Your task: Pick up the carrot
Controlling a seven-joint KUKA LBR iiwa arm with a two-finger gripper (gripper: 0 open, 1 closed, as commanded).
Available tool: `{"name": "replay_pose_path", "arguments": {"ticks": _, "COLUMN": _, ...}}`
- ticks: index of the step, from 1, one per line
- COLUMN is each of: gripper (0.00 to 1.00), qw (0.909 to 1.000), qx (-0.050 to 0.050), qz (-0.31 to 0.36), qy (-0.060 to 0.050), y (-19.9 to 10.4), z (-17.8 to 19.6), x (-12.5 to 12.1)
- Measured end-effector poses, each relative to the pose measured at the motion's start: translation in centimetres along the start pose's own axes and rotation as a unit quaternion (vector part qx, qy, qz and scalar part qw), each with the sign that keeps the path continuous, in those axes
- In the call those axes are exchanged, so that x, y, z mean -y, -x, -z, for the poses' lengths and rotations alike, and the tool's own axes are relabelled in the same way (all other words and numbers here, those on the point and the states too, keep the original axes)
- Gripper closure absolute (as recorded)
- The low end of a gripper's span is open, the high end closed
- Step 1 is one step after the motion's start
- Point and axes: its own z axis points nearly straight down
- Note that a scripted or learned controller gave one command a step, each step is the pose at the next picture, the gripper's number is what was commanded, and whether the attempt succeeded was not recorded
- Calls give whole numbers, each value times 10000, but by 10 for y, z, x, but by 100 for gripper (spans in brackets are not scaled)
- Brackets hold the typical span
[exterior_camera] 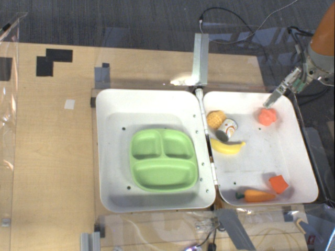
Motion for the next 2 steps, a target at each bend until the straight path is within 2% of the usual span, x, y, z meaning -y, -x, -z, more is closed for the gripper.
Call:
{"name": "replay_pose_path", "arguments": {"ticks": 1, "gripper": 0, "qw": 9977, "qx": -20, "qz": 673, "qy": -12, "y": -44, "z": -25, "x": 50}}
{"name": "replay_pose_path", "arguments": {"ticks": 2, "gripper": 0, "qw": 9524, "qx": -8, "qz": 3048, "qy": 4, "y": -14, "z": -112, "x": 16}}
